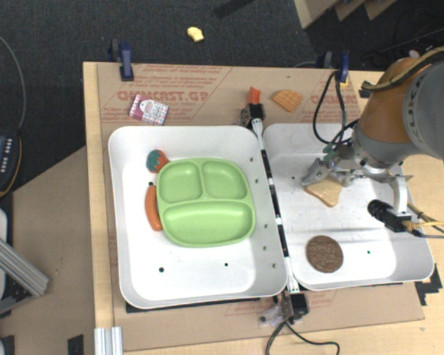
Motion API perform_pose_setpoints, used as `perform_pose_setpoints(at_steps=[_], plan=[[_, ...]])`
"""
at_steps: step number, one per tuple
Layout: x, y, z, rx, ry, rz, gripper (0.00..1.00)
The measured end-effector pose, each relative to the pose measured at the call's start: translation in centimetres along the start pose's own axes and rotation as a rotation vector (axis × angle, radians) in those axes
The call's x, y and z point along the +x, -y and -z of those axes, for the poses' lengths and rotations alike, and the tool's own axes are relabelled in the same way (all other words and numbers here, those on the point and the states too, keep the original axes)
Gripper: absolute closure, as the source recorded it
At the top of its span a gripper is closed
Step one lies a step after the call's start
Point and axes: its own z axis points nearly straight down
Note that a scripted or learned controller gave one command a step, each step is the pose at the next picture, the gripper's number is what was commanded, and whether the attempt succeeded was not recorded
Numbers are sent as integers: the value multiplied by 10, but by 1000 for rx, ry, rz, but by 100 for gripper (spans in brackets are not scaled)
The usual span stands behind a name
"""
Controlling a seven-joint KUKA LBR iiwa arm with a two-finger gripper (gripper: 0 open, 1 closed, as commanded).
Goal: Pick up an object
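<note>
Tan toast slice (325, 192) lay in the right bin (355, 265), just under my tool (331, 170). It looked light, stiff and crumbly, best pinched across its edges. I couldn't tell my tool's state.

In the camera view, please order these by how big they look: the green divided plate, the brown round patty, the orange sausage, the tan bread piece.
1. Green divided plate, clearly largest.
2. Brown round patty.
3. Orange sausage and tan bread piece: too close to rank; the gripper partly covers the bread.
</note>
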Motion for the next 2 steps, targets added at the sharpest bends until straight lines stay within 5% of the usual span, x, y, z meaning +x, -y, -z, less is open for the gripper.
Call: perform_pose_setpoints(at_steps=[1, 2], plan=[[-21, 1, -1, 0, 1, -1, 0], [-57, -64, 51, -8, 4, 1, 0]])
